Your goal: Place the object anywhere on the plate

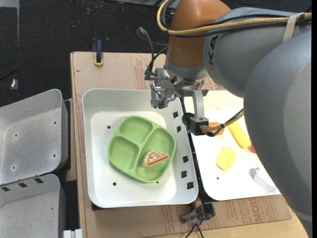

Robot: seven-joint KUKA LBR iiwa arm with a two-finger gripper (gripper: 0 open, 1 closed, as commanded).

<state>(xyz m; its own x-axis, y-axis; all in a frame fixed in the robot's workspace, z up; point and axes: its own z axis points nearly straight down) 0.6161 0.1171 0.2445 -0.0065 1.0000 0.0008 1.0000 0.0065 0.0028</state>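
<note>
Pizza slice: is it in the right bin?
No. The slice lies in the right-hand compartment of the plate, which sits in the left bin.

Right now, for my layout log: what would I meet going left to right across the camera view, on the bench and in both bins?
In order: blue clamp → green plate, a pizza-like slice in its right compartment → yellow round piece → pale piece.

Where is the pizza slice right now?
In the camera view, the pizza slice lies in the green plate's right-hand compartment, inside the left bin, apart from the gripper.
</note>
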